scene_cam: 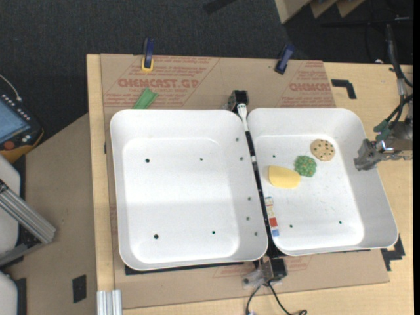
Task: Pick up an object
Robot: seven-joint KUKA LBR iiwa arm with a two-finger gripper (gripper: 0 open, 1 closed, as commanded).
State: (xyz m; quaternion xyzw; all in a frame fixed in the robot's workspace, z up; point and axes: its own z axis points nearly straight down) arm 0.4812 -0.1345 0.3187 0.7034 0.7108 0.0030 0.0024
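Three small objects lie in the right bin (354, 205): a yellow wedge-shaped piece (283, 177), a green broccoli-like piece (305, 165) touching its right end, and a round tan cookie with dark spots (322, 149) further back. My gripper (367, 156) hangs at the right rim of that bin, to the right of the cookie and apart from all three objects. Nothing shows between its fingers.
The left bin (131, 195) sits beside the right one, joined by a black strip down the middle (256, 176). Both rest on a cardboard sheet (197, 77) held by blue clamps (148, 54). A green scrap (144, 98) lies behind the left bin.
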